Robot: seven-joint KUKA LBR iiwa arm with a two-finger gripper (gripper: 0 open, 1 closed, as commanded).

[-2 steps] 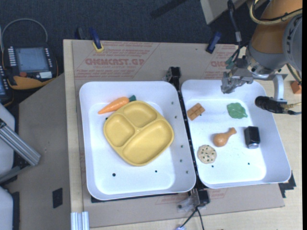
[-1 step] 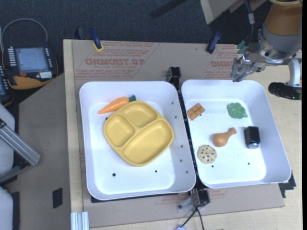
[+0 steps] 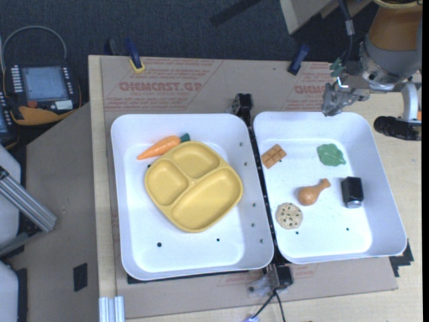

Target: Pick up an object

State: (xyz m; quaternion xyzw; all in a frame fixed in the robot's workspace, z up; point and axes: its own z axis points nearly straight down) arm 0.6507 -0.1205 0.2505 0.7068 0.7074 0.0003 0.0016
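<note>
The right bin holds a brown waffle piece, a green leafy piece, a toy chicken drumstick, a round cookie and a small black block. My gripper hangs over the far rim of the right bin, above and behind the green piece, with nothing visible between its fingers. In the left bin a yellow divided plate lies beside an orange toy carrot.
Both bins rest on a cardboard sheet held by clamps at its far edge. A teach pendant lies off the bench at the far left. The arm's orange band is at the upper right.
</note>
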